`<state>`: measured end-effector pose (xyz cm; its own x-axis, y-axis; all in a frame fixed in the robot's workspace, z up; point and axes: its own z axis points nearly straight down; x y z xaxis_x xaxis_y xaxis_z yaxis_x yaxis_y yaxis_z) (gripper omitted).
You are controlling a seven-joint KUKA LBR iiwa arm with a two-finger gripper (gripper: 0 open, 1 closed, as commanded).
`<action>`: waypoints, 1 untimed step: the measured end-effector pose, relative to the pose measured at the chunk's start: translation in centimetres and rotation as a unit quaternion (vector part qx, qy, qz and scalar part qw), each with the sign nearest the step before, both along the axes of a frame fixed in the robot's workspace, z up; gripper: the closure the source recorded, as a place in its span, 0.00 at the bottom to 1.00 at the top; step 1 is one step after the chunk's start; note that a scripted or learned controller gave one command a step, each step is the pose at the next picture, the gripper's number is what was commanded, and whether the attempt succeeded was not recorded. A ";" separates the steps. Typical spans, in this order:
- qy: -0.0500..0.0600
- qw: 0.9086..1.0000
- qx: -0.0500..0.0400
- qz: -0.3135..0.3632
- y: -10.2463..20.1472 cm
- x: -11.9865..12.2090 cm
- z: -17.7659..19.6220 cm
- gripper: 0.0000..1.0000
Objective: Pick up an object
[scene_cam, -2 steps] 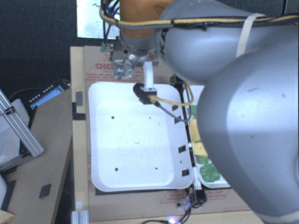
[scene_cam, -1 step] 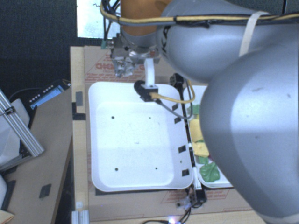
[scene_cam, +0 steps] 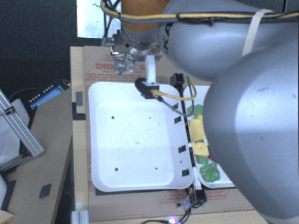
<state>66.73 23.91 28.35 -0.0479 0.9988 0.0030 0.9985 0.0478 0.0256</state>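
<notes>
The yellow pieces (scene_cam: 198, 139) and green pieces (scene_cam: 209, 171) sit in the right bin (scene_cam: 219, 185), nearer the camera than the gripper (scene_cam: 125, 65), which hangs past the left bin's (scene_cam: 135, 139) far rim; its state I cannot tell. It should travel back over them and descend squarely.

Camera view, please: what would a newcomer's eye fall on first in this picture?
First, the grey arm, which looms from the right and covers much of the right bin; its orange band sits at the top centre, above the claw near the left bin's far edge. Next comes the broad left bin. Last, yellow pieces and green pieces peek out in the right bin beside the arm.
</notes>
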 end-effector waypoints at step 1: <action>0.010 1.000 -0.003 -0.028 -9.2 0.3 3.3 1.00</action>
